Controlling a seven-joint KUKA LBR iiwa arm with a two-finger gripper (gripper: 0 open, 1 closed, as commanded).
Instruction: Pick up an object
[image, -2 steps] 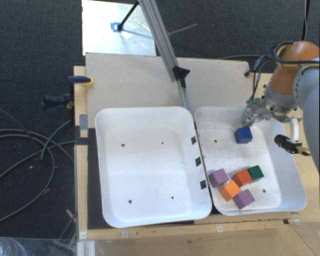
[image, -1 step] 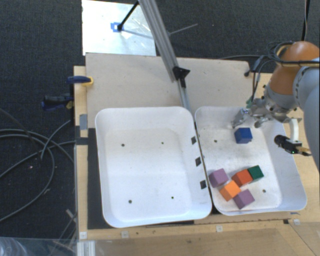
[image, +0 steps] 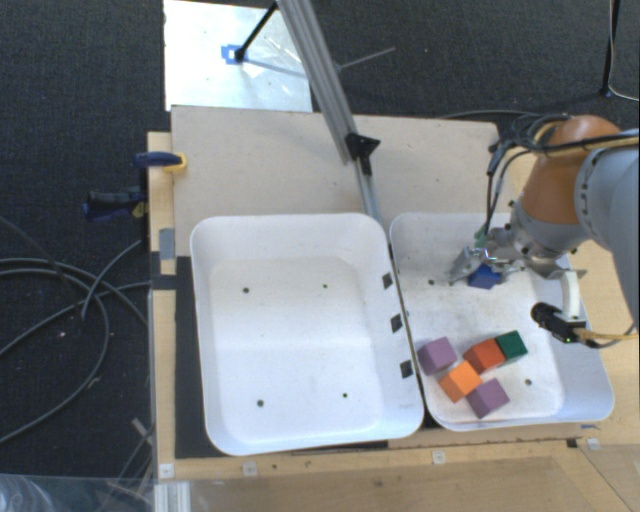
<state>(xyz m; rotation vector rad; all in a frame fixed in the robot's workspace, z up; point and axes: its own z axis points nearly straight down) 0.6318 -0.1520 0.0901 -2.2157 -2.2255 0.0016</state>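
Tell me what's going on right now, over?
Gripper low in right bin, at blue block. Grasp unconfirmed. Five other blocks clustered nearer the front, apart from gripper.

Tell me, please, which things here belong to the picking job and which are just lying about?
Job:
gripper
blue block at the gripper
purple blocks
orange blocks
green block
right bin

Lying about:
left bin
blue clamps at the bench's left edge
cables on the floor
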